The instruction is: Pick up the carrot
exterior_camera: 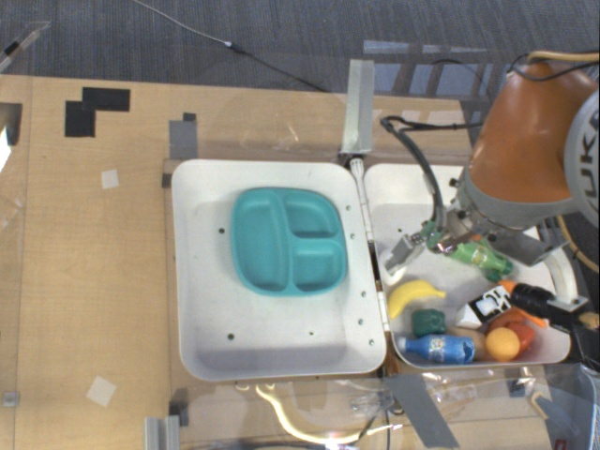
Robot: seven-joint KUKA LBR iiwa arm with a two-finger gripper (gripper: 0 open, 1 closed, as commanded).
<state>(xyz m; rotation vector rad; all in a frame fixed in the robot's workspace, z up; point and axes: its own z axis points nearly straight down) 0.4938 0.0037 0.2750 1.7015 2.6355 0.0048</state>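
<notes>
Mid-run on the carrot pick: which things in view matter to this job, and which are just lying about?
Job:
- carrot, probably this partly hidden orange piece in the right bin
- gripper, over the right bin

Lying about:
- teal plate, in the left bin
- banana
- green bottle
- blue bottle
- round orange fruit

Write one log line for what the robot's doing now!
gripper: in right bin, above banana | carrot: not grasped | teal plate: left bin
</notes>
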